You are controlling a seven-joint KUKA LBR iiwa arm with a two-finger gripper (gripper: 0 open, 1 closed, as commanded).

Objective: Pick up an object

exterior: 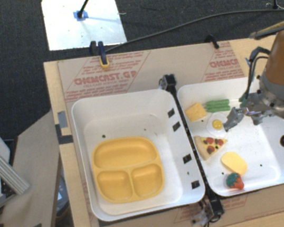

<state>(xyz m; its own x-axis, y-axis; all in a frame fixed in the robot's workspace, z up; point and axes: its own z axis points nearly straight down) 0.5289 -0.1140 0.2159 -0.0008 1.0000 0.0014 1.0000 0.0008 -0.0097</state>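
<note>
The gripper hung just right of the egg, fingers' state impossible to tell, gripping nothing visible.

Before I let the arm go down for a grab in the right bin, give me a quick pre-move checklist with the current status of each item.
1. Gripper is over the right bin, above the toy food: ok.
2. Nearest target, the fried egg, lies flat just left of the gripper with bare floor around it: ok.
3. Neighbours: cheese slice, green beans and pizza slice lie apart from the egg: ok.
4. Finger opening: cannot tell.
5. Something already held: nothing visible between the fingers, but the view is too blurred to be sure: cannot tell.
6. Yellow tray sits in the left bin, away from the arm: ok.
</note>
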